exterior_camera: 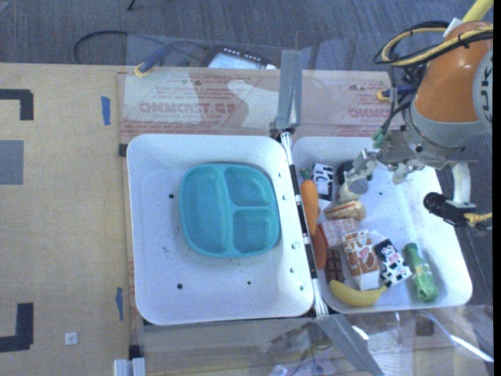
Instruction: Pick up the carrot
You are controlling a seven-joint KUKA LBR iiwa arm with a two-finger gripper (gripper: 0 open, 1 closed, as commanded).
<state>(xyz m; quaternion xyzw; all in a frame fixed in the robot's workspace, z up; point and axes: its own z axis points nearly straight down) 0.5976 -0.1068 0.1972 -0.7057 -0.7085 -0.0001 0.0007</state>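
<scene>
The arm was on its approach, its gripper (358, 175) hanging empty and spread just beside the carrot (310, 204), which it would need to straddle next

The jaws (358, 172) hang over the back of the right bin (446, 233), with bare white floor on their arm side. Just beside them toward the divider lie a black-and-white carton (324, 177) and the carrot (310, 203), the latter hard against the bin wall. Nearer the camera, a hot dog (345, 210), a red sausage (320, 247), a juice box (361, 256), what may be chocolate (334, 265), a banana (357, 293), a cow-print box (392, 262) and a green bottle (420, 274) crowd together. Far beyond the divider, a teal plate (230, 209) fills the left bin's (149, 233) middle.
</scene>
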